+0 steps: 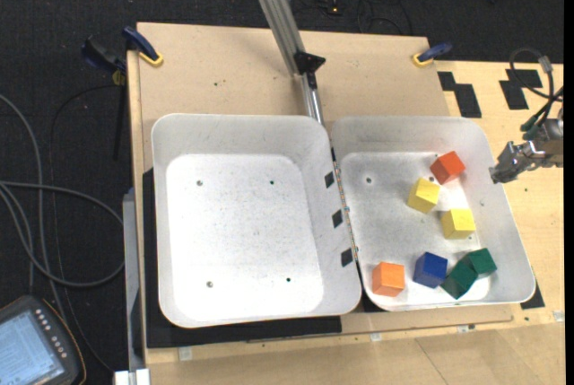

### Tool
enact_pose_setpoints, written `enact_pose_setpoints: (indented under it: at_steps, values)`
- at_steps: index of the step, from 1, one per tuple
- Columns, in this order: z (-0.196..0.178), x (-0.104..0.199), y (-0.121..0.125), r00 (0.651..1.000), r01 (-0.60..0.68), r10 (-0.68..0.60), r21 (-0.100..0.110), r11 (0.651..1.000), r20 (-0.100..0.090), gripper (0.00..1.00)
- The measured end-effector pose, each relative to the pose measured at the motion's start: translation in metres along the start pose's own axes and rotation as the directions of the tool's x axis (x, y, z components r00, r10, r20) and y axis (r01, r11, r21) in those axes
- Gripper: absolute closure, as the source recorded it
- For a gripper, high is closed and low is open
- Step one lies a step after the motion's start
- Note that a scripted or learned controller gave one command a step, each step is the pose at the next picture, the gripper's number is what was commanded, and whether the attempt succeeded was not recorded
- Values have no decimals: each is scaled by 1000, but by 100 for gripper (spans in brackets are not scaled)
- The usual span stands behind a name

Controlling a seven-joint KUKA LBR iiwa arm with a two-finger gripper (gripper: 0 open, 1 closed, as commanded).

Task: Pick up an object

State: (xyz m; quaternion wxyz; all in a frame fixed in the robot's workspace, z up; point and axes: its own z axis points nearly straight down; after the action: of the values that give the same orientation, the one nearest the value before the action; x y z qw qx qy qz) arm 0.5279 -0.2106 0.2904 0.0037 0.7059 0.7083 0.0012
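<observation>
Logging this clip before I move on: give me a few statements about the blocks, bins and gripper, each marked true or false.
1. All the blocks lie in the right bin. True.
2. The gripper hangs over the left bin. False: it sits at the right bin's right rim.
3. The blue block lies between the orange block and the green blocks. True.
4. A yellow block is between the gripper's fingers. False: both yellow blocks rest on the bin floor.
5. The red-orange block is nearest the gripper. True.
</observation>
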Motion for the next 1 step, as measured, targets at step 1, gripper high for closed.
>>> enact_pose_setpoints:
  at_steps: [1]
  values:
    - [-1, 54, 1, 1000, 4, -4, 5, 1000, -5, 100]
